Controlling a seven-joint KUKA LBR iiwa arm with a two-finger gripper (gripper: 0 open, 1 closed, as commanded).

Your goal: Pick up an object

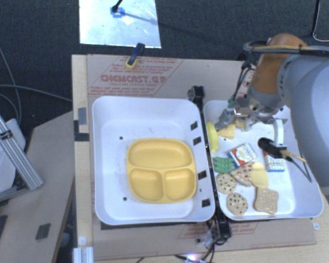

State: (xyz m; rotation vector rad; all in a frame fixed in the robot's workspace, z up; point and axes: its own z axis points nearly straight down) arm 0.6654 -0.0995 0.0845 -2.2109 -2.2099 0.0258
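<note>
Dark carpeted floor around a pale wooden worktop (55,147) carrying two shallow white plastic bins. Left bin (107,125): one yellow three-compartment plastic tray (160,169). Right bin (307,193): toy food crowded together, with a yellow wedge of toy cheese (227,131), green leafy piece (223,164), red-and-white small box (243,154), round brown cookies (237,203) and a tan cracker (266,200). Gripper (234,119) low over the far end of the right bin, just above the cheese wedge; jaws blurred, so cannot tell whether apart or together. Probably best: straight descent over the wedge, centred, clear of the bin wall, closing before lifting.
</note>
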